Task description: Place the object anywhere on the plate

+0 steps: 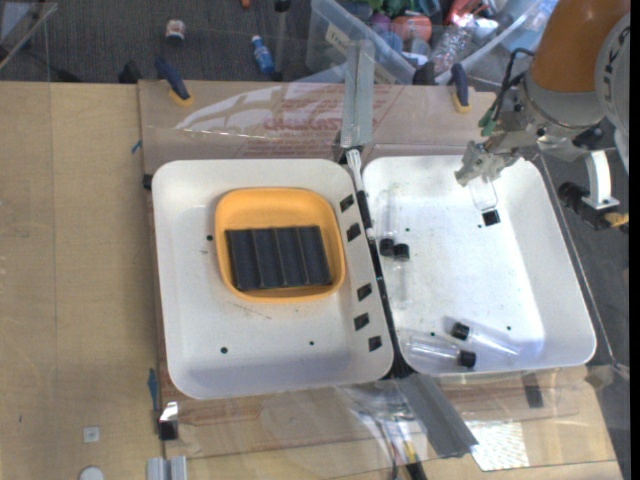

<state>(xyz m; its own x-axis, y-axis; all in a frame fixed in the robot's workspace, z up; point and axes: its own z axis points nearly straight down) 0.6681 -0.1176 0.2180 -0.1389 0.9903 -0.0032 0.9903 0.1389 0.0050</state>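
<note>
From my remote console, I watch the grey and orange arm (585,38) reach in over the far right corner of the right bin (560,268), its gripper (482,173) hanging above the white floor; whether its jaws are spread or pressed together I cannot tell, and nothing visibly sits between them. In the left bin (180,298) lies the yellow plate (240,213), carrying a dark ribbed slab (278,258). The things available for the task rest in the right bin: clear tubes with black caps (455,343) near the front edge, a smaller capped tube (393,248) by the divider (360,238), and a small black piece (489,217) just below the gripper. I judge the black piece the likeliest target, so the step in hand is the pick: come straight down, centre the piece, close gently, lift clear before crossing. The raised divider between the bins stands in the way of any low transfer. A crate of coloured clutter (420,8) sits beyond the bench, well apart.
</note>
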